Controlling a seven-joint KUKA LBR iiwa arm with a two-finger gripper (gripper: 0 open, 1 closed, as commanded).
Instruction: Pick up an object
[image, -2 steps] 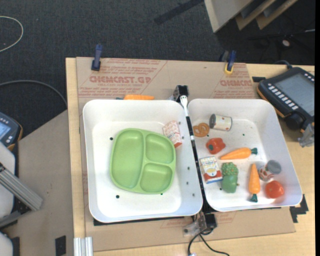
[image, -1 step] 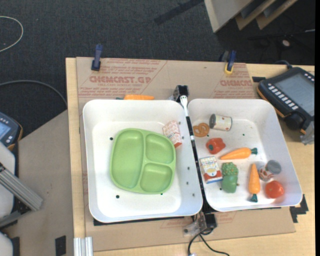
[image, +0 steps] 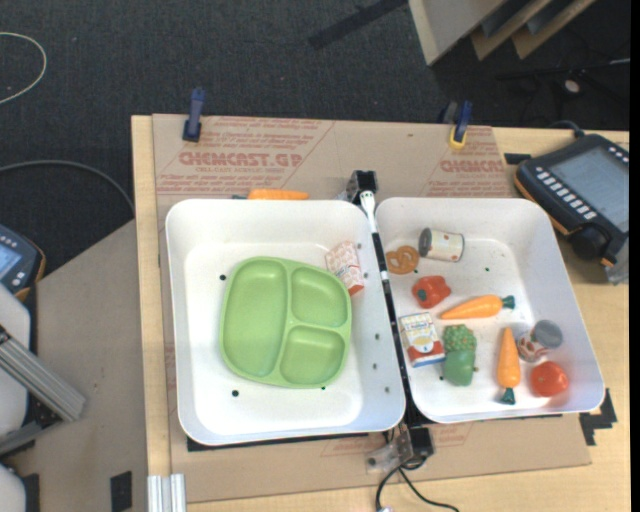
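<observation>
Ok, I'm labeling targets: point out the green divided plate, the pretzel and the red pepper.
green divided plate (image: 285, 323), camera view, on its center ridge.
pretzel (image: 402, 260), camera view, on its middle.
red pepper (image: 431, 291), camera view, on its body.

The left white bin (image: 190, 300) is crowded by a green sectioned plastic plate (image: 285, 322). Room lies along its 12 o'clock wall. Small toy foods (image: 470, 330) clutter the right white bin (image: 560, 260).

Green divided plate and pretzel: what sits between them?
In the camera view, a small carton lies between the green divided plate and the pretzel, along with the two bins' adjoining rims.
</observation>
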